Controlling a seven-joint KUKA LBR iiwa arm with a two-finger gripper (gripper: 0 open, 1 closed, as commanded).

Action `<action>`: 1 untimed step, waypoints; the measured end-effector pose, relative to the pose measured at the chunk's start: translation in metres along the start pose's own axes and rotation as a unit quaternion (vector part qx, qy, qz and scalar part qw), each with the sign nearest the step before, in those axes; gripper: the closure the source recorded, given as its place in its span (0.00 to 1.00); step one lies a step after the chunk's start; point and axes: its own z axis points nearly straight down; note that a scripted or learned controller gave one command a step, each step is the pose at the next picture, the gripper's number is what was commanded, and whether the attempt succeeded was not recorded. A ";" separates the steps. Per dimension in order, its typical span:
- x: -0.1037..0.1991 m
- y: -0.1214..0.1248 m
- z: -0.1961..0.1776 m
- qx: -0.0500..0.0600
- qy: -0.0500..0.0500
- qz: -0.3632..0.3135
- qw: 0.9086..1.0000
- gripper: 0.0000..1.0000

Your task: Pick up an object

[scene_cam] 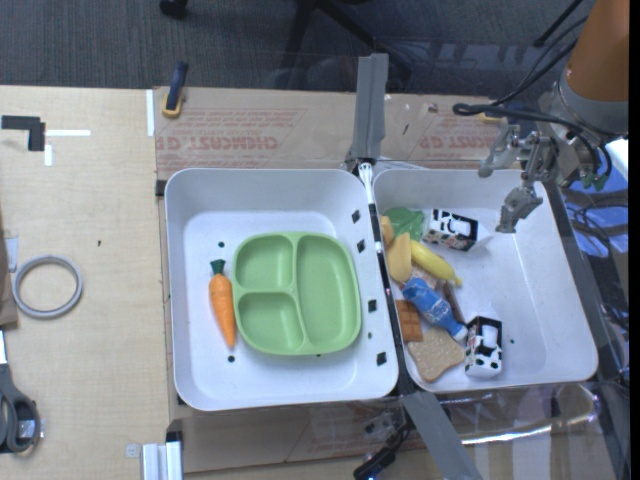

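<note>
My gripper (509, 190) hangs over the back right part of the right bin (560, 298), its fingers spread and open with nothing between them. To its left and a little lower lies a black-and-white cow-patterned carton (452, 228). Along the bin's left wall sits a cluster: a banana (432, 261), a yellow pear-like fruit (399, 256), something green (405, 218), a blue bottle (433, 305), a slice of bread (433, 357) and a second cow-patterned carton (484, 346). In the left bin (190, 218), a carrot (222, 304) lies beside a green divided plate (298, 292).
A grey divider bar (370, 108) stands upright between the bins at the back. A roll of tape (44, 286) and scissors (18, 420) lie on the bench at far left. Cables run down the right side past the bin's rim.
</note>
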 end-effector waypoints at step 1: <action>0.001 -0.025 0.145 0.001 -0.007 0.098 0.995 0.00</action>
